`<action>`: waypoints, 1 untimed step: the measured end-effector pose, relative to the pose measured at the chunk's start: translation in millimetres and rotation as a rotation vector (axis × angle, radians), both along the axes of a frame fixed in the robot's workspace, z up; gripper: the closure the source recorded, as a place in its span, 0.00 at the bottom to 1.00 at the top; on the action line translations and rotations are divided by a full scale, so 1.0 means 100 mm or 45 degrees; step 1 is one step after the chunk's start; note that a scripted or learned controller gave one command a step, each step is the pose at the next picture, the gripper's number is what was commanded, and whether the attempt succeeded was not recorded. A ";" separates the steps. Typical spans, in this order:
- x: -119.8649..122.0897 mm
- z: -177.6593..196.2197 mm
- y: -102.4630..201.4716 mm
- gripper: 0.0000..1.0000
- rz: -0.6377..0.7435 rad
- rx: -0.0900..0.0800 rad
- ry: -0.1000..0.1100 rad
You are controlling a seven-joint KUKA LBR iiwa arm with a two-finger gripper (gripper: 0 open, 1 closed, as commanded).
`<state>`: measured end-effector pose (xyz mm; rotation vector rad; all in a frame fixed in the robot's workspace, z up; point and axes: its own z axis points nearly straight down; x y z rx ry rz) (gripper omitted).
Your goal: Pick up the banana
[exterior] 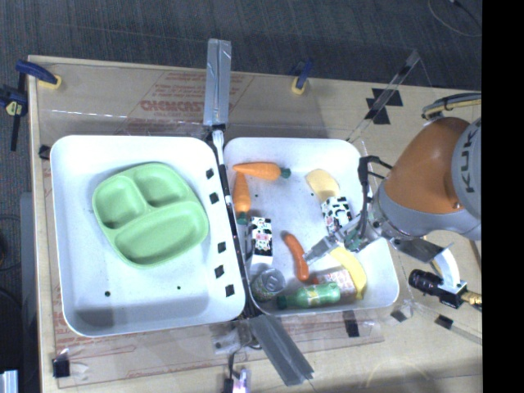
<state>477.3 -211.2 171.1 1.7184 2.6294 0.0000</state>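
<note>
Down at the near edge of the right bin: green bottle lying on its side along the near wall, a round silvery can just to its left by the near left corner. Touching the bottle's right end, toward the near right corner, the banana, yellow, angled, lying flat on the bin floor.

Right beside the banana's far end, the gripper, reaching in from the right edge, low over the floor between the banana and a slim red-orange vegetable. Jaw state: cannot tell, too small and too cluttered there. Nothing visibly held; banana on the floor, not lifted.

Judged step: the approach, closing in for the grasp. Next move calls for a shift toward the near right corner to centre over the banana, jaws set across its narrow width, clear of the bottle and the bin wall crowding it.

Further back: two cow-patterned cartons, one near the left wall, one behind the gripper, with a pale yellow piece beyond it. Toward the far left corner, two carrots.

Over in the left bin, a green divided plate.
</note>
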 end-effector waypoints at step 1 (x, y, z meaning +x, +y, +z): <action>0.00 -0.80 0.02 0.00 0.057 0.002 0.003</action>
